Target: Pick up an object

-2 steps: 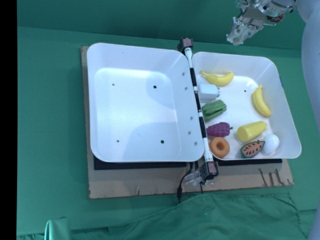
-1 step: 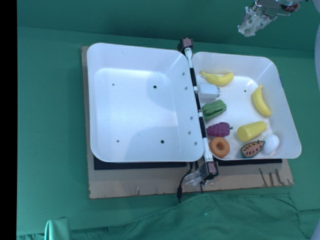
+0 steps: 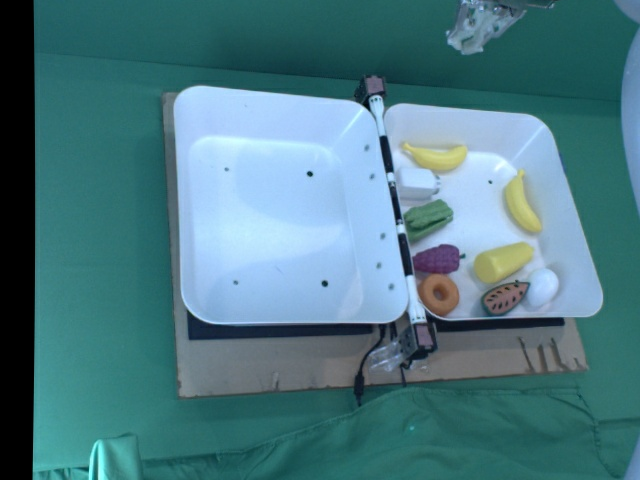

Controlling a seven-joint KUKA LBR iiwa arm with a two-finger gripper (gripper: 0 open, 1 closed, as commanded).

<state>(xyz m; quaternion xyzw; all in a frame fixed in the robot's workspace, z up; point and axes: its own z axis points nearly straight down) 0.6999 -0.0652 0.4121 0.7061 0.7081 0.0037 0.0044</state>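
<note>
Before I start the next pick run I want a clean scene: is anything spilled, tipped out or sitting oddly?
Nothing stands out. The toy foods, including two bananas, a donut and an egg, all lie inside the right bin. The gripper hangs above the bench's far edge.

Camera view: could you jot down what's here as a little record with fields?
left bin: white, shallow
right bin: holds toy food
bananas: two, one near the far wall, one toward the right
other items: white block, green piece, purple piece, donut, yellow piece, watermelon slice, egg
pincer: raised beyond the bins, holding nothing visible
</note>
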